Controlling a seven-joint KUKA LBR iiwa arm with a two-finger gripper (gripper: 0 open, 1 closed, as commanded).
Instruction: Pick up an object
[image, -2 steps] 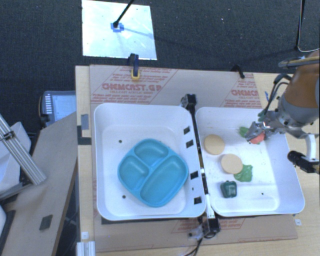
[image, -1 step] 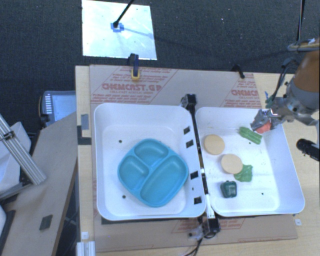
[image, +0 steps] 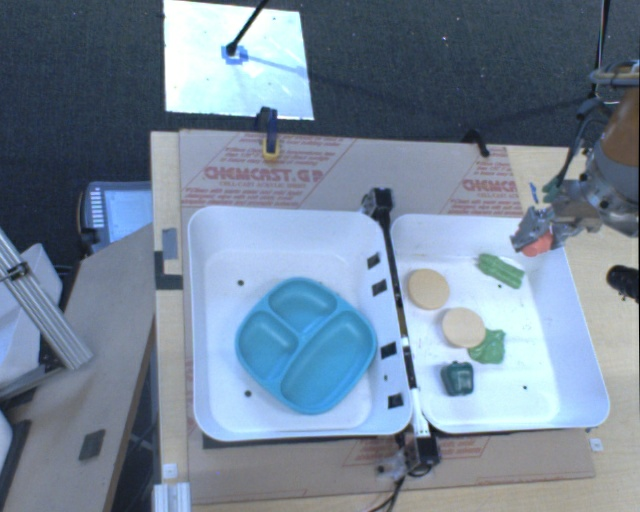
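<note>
Above the right bin's (image: 580, 330) far edge, gripper (image: 533, 240) fingers closed on what appeared an orange-red object (image: 540, 245), apparently lifted; pick seemingly done.

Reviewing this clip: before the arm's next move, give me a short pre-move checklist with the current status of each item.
1. Pincer position: over the upper right rim of the right bin: ok.
2. Something orange-red shows at the pincer; whether it is a gripped object: cannot tell.
3. Pickable items present in right bin: two tan discs, green pickle piece, leafy green piece, dark green pepper: ok.
4. Items spaced for a grasp: lower tan disc touches the leafy piece: not ok.
5. Left bin holds blue divided plate, apart from the arm: ok.
</note>
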